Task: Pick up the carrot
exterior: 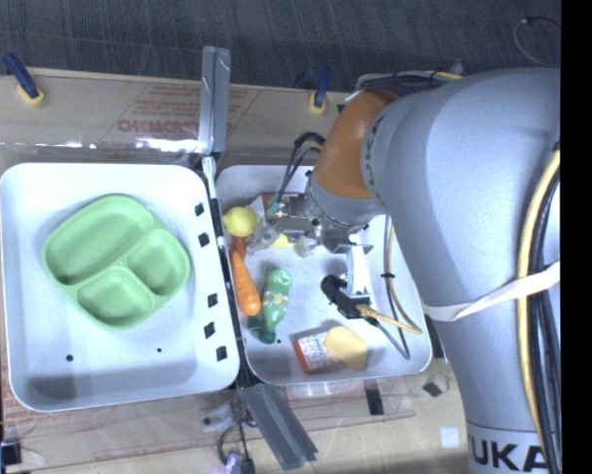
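Currently, the gripper (279, 227) sits low over the upper left part of the right bin (307, 309), with the grey arm (454, 215) reaching in from the right edge and covering that bin's upper right corner. Whether the gripper is spread or closed cannot be told from the camera view, and no item can be seen in its hold.

The carrot (244, 282) lies on the floor of the right bin, lengthwise along the left wall, with its thicker end toward the lower edge. Its upper end is just below a yellow lemon (240, 221), which rests at the left wall, just beside the gripper. A green bottle (274, 301) lies just beside the carrot, on its right, roughly parallel to it.

Near the lower edge of the right bin, a red-labelled bottle (313, 354) lies on its side, touching a pale yellow item (348, 346) at its right.

The left bin (24, 363) carries a green divided plate (118, 260) with three compartments, placed toward its upper left part.
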Controlling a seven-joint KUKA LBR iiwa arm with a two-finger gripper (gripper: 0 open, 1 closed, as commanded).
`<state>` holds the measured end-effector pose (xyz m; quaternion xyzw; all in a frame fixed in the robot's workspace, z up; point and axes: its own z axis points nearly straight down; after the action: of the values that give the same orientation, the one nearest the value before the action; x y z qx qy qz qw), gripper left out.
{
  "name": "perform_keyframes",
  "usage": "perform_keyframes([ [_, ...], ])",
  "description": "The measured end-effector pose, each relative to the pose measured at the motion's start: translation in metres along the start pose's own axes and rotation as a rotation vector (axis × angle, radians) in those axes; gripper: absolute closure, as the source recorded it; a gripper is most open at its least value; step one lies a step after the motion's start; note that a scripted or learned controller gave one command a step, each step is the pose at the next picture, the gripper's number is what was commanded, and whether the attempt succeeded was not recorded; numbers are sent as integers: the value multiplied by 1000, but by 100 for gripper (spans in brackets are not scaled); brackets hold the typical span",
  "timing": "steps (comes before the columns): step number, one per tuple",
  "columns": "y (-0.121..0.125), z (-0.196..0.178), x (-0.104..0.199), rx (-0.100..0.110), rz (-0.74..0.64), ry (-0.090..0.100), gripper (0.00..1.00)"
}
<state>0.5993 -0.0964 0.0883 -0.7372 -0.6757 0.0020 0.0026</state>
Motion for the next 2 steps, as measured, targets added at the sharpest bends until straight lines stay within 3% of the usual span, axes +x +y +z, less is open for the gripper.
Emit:
perform_keyframes([
  [1,-78,1,-6,1,-176,1,0],
  [2,-116,-5,-10,-25,-327,-10,0],
])
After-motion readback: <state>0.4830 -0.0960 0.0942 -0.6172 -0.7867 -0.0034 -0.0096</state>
